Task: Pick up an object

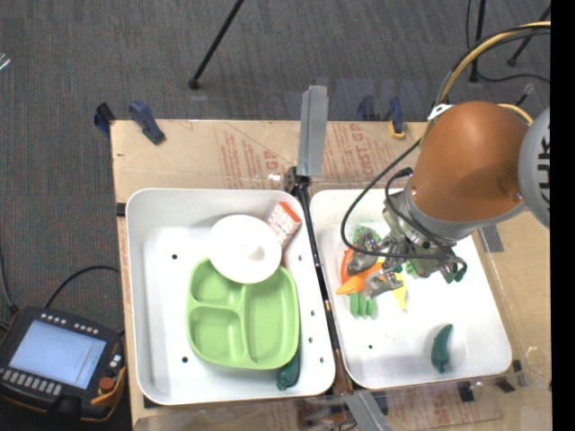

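Observation:
My gripper [388, 272] hangs low over the left half of the right bin [485, 353], under the big orange band of the arm. It sits amid a cluster of small toys: an orange carrot [350, 283] just to its left, a green bean pod [360, 304] below that, a green leafy piece [364, 238] above, and a yellow piece [399, 295] just beneath it. The gripper body hides part of the cluster. A dark green pickle-like toy [442, 347] lies apart near the bin's front right.
The left bin [148, 330] holds a green divided tray [241, 321], a white round plate [245, 249] overlapping its top, a red and white carton [284, 224] against the right wall, and a dark green piece [287, 376] at the front. A grey post [313, 142] stands behind the bins.

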Motion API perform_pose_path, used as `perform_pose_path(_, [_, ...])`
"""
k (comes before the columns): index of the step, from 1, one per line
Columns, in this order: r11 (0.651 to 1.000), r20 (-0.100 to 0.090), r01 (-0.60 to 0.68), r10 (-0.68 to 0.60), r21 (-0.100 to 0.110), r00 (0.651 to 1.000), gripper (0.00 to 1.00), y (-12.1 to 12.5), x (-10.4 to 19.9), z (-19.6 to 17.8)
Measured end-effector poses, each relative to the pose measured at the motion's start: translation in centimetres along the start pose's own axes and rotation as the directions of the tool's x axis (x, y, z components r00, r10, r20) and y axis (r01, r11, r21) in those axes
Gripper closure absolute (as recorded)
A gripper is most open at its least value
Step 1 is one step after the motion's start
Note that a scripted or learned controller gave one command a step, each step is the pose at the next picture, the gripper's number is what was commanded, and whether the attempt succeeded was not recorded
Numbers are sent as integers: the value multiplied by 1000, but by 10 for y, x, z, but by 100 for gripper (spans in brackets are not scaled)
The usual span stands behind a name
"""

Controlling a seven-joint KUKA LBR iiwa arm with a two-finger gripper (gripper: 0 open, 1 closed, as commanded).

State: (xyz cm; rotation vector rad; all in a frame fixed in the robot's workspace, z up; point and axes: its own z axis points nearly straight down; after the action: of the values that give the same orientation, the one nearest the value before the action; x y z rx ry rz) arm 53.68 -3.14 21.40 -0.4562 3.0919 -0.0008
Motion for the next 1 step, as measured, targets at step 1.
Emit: perform_pose_path(1, [976,-17,-219,219,-1,976,100,67,10,-16])
